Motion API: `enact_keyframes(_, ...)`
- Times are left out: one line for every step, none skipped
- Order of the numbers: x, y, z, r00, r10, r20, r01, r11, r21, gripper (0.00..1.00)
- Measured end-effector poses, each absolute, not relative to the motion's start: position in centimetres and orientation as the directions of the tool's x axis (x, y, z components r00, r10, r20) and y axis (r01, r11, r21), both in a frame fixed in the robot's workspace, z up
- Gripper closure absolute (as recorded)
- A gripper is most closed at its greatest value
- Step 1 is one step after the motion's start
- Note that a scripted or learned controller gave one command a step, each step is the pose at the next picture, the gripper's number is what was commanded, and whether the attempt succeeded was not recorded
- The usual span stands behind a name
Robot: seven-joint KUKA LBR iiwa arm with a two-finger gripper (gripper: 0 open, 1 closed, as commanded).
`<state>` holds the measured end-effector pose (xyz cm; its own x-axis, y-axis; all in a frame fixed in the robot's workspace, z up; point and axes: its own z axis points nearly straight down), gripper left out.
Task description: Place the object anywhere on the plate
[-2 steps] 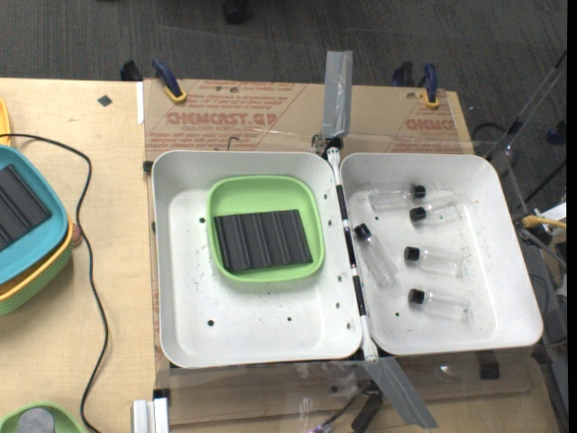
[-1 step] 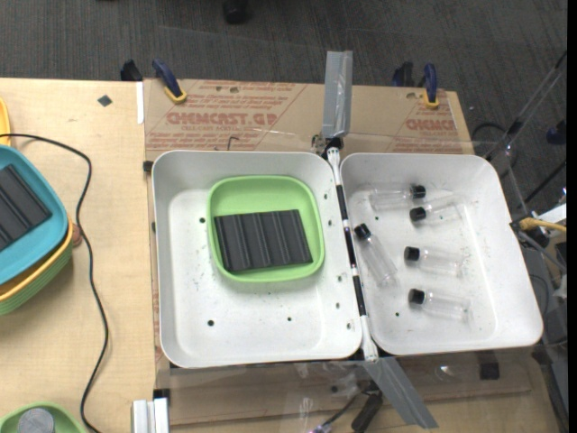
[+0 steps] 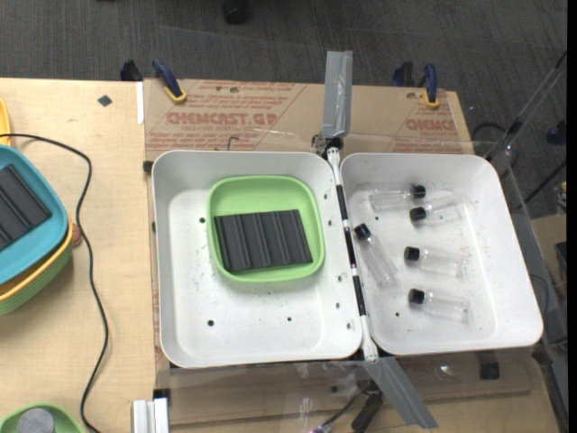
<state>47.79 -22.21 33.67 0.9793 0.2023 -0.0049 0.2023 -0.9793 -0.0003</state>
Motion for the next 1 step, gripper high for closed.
enact_keyframes(47.79,-22.18,32.24,0.980,0.200,-0.006,0.200,-0.980,-0.001,0.00)
